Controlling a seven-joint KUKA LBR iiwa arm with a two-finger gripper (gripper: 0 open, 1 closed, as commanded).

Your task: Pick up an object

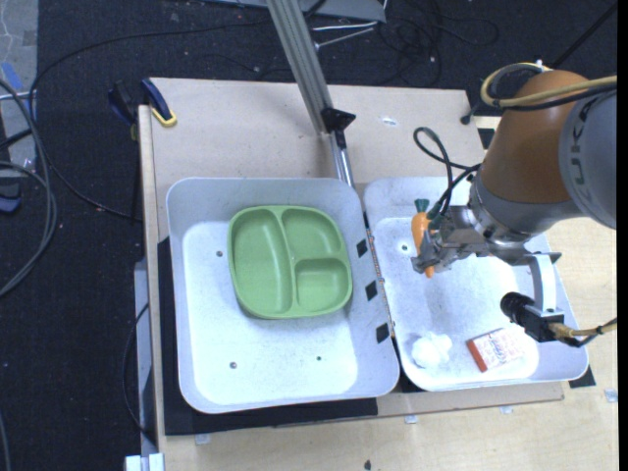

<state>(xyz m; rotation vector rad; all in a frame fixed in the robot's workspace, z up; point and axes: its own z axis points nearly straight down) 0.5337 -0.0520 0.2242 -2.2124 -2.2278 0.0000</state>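
An orange toy carrot with a green top stands nearly upright at the left side of the right bin. My gripper reaches in from the right and is shut on the carrot's lower part. The orange tip pokes out just below the fingers. A white crumpled lump lies near the bin's front edge. Beside it, to the right, lies a red and white packet.
The left bin holds a green divided plate in its upper middle. A metal pole slants down from the top to the gap between the bins. The arm's body covers the right bin's upper right part.
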